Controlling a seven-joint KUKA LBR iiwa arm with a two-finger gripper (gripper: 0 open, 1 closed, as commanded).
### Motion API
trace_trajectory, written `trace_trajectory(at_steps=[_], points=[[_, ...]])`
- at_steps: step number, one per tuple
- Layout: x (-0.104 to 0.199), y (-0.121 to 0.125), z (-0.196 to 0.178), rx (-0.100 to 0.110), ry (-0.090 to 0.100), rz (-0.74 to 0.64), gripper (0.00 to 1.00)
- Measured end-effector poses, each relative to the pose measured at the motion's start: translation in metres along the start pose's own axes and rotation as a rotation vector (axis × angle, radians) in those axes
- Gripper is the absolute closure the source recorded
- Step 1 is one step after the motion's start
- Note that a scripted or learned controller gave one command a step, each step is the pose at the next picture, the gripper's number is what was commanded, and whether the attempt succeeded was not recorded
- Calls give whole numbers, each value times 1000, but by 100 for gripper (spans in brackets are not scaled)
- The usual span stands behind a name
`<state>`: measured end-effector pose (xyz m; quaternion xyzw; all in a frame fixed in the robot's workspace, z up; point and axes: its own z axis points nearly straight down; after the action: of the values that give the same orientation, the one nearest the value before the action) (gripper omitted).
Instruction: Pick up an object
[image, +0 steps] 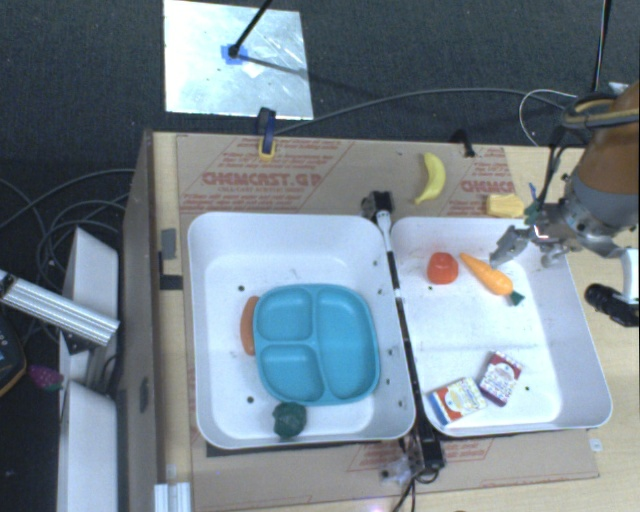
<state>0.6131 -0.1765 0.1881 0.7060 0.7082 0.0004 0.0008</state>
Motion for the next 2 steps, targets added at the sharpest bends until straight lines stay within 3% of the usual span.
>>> trace_trajectory(at_steps=[1,2], points=[[-10,23,70,1,0,-1,0],[-8,27,103,0,0,-2,0]])
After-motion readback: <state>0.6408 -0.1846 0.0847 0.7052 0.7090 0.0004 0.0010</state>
